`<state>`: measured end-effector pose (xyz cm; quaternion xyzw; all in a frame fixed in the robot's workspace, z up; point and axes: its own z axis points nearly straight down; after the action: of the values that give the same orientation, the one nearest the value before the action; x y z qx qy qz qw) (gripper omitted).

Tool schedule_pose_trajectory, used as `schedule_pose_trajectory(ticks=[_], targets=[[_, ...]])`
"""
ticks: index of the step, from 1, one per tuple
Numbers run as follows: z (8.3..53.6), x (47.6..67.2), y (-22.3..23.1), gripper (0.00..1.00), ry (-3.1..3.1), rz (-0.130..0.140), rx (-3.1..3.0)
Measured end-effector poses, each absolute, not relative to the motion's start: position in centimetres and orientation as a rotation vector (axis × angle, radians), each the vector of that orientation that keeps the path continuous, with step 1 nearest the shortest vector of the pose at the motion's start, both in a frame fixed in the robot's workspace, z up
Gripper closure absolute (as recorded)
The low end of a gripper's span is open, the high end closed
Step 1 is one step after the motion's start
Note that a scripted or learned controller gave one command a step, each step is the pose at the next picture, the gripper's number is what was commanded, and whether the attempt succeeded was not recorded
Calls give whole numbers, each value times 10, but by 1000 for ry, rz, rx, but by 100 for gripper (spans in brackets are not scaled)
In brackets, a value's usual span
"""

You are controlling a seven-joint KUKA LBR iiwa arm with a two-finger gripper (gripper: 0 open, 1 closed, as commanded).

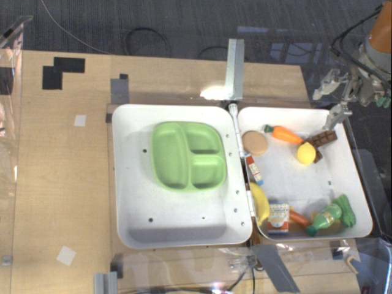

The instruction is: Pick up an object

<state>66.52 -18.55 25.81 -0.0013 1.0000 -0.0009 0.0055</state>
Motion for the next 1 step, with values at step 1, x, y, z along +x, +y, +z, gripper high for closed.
schedule_pose_trajectory(ticks=[1], targets=[[97, 667, -201, 0, 3142, 6, -156]])
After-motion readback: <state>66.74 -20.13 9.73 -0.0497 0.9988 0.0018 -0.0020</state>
